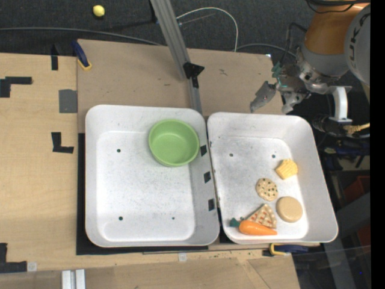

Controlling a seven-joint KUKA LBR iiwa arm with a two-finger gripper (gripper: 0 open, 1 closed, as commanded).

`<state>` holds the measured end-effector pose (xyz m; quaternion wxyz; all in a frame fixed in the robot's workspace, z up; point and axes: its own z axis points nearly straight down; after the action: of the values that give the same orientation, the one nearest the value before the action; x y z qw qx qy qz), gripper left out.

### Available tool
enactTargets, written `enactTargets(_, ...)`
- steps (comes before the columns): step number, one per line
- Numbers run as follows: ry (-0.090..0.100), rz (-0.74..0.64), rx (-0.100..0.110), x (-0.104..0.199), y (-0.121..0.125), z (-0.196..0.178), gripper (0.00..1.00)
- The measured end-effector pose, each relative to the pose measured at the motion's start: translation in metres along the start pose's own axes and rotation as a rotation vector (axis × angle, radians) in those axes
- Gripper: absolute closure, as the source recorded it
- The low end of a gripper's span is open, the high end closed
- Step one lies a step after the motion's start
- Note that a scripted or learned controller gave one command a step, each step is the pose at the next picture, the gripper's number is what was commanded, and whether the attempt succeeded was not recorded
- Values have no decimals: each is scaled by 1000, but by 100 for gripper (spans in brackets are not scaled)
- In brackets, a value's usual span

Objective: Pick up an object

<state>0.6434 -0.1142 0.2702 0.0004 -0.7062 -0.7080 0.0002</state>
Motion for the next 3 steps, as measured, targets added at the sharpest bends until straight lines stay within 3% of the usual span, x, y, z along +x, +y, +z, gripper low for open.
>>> enactTargets(1, 0, 0, 0, 0, 0, 0, 0)
enactTargets(3, 0, 1, 7, -10, -6, 104, 0)
